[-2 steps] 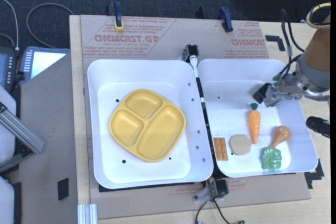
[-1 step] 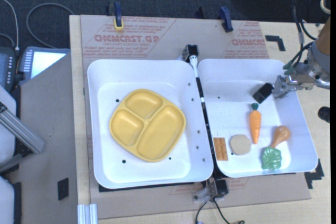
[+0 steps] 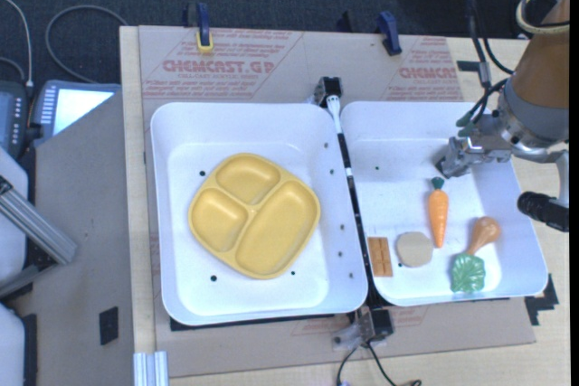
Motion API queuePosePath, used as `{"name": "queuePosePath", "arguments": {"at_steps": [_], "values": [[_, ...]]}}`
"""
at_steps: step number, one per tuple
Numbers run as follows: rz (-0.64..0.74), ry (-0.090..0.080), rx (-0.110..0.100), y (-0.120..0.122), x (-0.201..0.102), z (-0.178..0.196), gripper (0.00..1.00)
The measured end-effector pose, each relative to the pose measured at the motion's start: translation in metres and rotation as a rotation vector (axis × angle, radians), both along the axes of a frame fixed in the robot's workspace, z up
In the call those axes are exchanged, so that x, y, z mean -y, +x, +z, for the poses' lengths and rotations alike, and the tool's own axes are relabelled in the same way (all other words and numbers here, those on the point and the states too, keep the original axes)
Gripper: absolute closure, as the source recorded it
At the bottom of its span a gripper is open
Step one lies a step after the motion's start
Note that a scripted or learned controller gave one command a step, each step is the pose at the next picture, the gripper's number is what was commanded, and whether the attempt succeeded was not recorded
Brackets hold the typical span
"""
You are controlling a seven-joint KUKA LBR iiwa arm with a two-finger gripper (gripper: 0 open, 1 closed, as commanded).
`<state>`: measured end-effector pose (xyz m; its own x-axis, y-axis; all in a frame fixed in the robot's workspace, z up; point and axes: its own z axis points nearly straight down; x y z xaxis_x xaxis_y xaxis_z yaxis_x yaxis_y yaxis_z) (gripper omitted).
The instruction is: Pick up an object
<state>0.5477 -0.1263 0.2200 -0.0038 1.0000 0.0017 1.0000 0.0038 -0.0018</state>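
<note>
Over the right bin (image 3: 398, 131) I see the end effector (image 3: 450, 162) hanging low, just above the carrot's green top; whether its fingers are spread or pressed together I cannot tell, and nothing shows between them. Directly below it lies the carrot (image 3: 438, 214), pointing away from it. Beyond the carrot, nearer the bin's front wall: a tan round piece (image 3: 415, 249), a brown wafer-like block (image 3: 380, 256), a green leafy item (image 3: 468, 273) and an orange-tan cone-shaped item (image 3: 482, 234). Well to its left, the left bin (image 3: 181, 140) holds a yellow divided plate (image 3: 254, 214). Both bins sit on the counter (image 3: 145, 194).
</note>
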Motion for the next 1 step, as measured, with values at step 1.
{"name": "queuePosePath", "arguments": {"at_steps": [1], "values": [[0.0,0.0,0.001,0.0007,-0.0597,0.0084,1.0]]}}
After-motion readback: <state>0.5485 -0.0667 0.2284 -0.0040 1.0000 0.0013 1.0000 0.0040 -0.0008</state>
